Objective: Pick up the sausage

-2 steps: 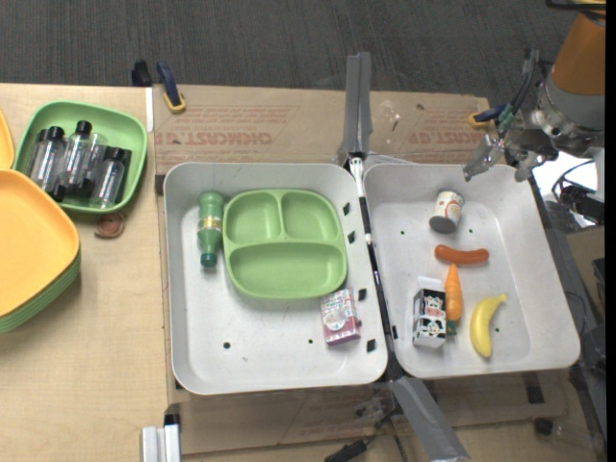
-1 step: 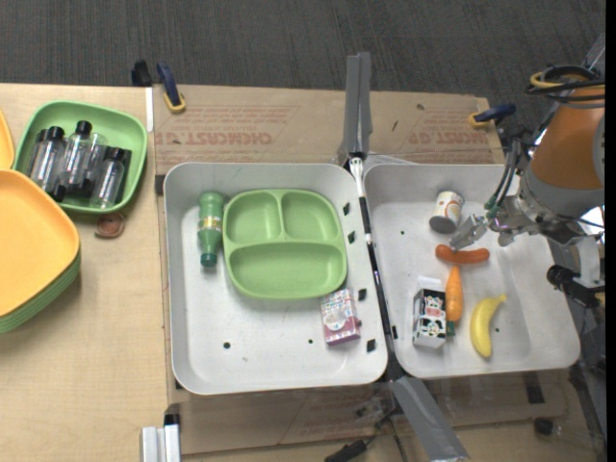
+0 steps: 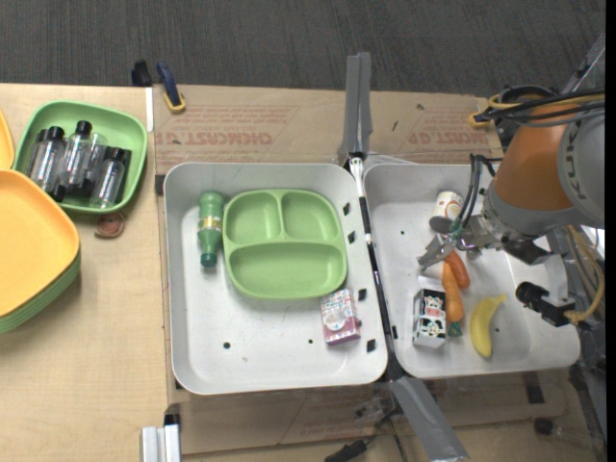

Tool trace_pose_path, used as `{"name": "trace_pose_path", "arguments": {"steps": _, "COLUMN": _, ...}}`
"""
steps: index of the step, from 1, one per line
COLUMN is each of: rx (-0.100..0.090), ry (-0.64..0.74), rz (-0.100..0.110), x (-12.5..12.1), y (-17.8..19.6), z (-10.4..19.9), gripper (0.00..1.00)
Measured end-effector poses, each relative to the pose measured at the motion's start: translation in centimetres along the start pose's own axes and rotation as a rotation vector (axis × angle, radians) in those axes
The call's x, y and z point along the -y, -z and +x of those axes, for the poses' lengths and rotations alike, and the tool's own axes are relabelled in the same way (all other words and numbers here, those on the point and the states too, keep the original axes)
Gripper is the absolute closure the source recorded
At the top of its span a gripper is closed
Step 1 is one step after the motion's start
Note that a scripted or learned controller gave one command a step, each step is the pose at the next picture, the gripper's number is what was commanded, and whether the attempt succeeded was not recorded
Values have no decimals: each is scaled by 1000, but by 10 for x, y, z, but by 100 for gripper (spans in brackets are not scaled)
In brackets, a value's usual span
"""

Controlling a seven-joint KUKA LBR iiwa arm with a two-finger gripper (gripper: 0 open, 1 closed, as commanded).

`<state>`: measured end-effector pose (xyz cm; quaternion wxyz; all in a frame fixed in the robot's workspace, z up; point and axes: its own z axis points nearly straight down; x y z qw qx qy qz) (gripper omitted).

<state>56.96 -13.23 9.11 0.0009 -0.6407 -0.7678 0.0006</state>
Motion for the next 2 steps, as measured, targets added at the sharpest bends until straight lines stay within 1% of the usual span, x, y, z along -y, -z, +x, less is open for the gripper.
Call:
{"name": "trace_pose_path", "arguments": {"steps": 1, "rx": 1, "ry": -5, "rz": 0, "x": 0, "y": 9, "z": -2, "gripper": 100}}
{"name": "trace_pose_path", "arguments": {"steps": 2, "rx": 1, "ry": -125, "rz": 0, "x": 21, "y": 112, "z": 60, "gripper": 100}}
